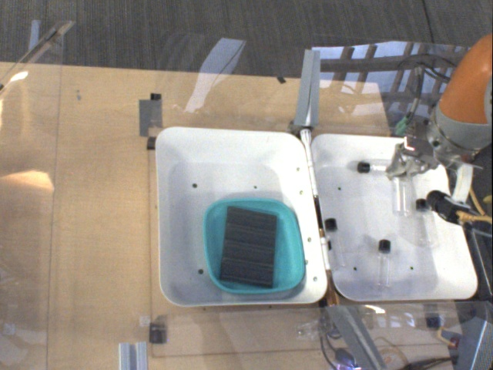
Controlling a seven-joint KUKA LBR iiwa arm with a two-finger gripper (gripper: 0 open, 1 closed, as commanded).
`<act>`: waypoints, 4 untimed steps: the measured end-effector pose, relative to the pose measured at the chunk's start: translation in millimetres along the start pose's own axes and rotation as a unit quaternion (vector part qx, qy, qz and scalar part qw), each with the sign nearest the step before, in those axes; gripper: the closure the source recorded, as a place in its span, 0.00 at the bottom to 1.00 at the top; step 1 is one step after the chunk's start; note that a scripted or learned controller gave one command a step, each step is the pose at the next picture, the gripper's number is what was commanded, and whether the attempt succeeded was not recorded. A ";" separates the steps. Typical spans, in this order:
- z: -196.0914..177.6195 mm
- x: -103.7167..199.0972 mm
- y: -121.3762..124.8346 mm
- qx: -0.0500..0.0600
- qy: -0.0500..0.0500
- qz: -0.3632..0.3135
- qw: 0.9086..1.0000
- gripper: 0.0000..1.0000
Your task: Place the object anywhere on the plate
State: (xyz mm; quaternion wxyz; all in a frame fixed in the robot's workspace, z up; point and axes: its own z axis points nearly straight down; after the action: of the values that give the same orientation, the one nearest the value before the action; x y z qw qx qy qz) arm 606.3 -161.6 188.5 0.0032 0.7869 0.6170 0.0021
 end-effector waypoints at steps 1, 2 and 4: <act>40.4 51.5 -56.8 0.002 0.001 -0.089 0.996 1.00; 2.0 101.4 -121.6 0.001 0.002 -0.111 0.994 1.00; 1.8 230.5 -147.0 0.001 0.002 -0.182 0.983 1.00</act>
State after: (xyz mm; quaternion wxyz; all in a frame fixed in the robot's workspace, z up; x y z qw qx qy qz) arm 518.6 97.3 185.5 0.0016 0.6614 0.7500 0.0027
